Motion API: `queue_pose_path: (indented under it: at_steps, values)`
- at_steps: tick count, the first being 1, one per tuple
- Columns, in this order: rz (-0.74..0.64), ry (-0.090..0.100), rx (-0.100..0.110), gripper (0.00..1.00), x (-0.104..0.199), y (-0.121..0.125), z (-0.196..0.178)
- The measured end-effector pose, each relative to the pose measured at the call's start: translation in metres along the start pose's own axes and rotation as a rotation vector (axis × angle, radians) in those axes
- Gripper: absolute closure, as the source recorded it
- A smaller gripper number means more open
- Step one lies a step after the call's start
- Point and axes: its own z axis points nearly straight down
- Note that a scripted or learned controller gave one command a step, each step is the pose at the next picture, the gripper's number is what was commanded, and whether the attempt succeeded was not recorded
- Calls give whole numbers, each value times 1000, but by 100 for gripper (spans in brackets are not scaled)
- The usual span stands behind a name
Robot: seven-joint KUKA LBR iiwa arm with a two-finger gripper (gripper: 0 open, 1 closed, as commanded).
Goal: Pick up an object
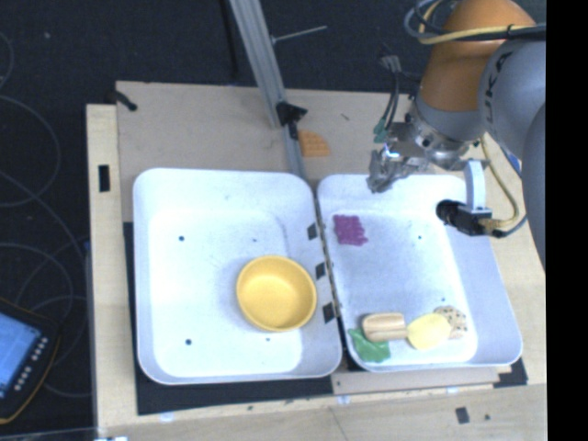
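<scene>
1. The nearest thing to pick is a small flat purple piece with bumpy edges (350, 230). It lies in the right white bin (478, 274), near the bin's top left part.
2. The gripper (381, 177) hangs above the top left corner of that bin, just up and right of the purple piece. Nothing is seen between its tips. From this view one cannot tell if the tips are apart or together.
3. At the bottom of the same bin lie a tan wooden roll (383, 326), a yellow lemon-shaped toy (427, 332), a speckled round thing (451, 318) and a green flat scrap (367, 346), all close together.
4. In the left white bin (184, 209) sits a round yellow bowl (275, 292).
5. The job looks just begun: nothing is picked. Next, the gripper would need to move over the purple piece, go down, and close on it.
</scene>
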Motion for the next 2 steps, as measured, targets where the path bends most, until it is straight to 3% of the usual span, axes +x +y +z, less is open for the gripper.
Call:
queue_pose_path:
  at_steps: [2]
  values:
    - [1,-1,1,100,96,17,15]
